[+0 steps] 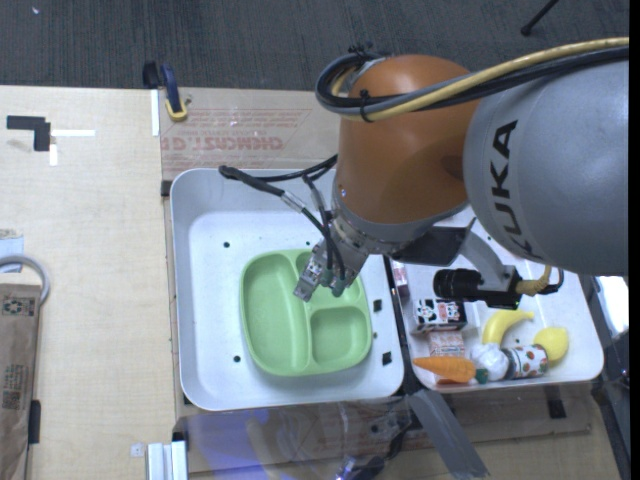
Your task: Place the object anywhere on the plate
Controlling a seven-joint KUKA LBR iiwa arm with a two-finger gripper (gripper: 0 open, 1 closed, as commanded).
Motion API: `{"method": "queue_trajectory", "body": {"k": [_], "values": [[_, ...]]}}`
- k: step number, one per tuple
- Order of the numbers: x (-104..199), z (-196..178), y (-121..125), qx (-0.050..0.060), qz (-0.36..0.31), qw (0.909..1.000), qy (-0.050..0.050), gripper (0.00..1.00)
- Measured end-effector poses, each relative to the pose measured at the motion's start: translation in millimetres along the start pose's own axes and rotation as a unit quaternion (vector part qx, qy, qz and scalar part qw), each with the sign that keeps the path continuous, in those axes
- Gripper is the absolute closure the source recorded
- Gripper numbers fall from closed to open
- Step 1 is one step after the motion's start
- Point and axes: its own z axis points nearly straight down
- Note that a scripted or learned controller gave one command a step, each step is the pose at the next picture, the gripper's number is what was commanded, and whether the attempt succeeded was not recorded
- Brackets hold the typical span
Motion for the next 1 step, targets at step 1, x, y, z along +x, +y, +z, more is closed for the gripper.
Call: {"method": "queue_trajectory", "body": {"k": [1], "values": [[16.3, 71.2, 16.6, 0.001, 0.041, 0.9991, 0.001, 1.00]]}}
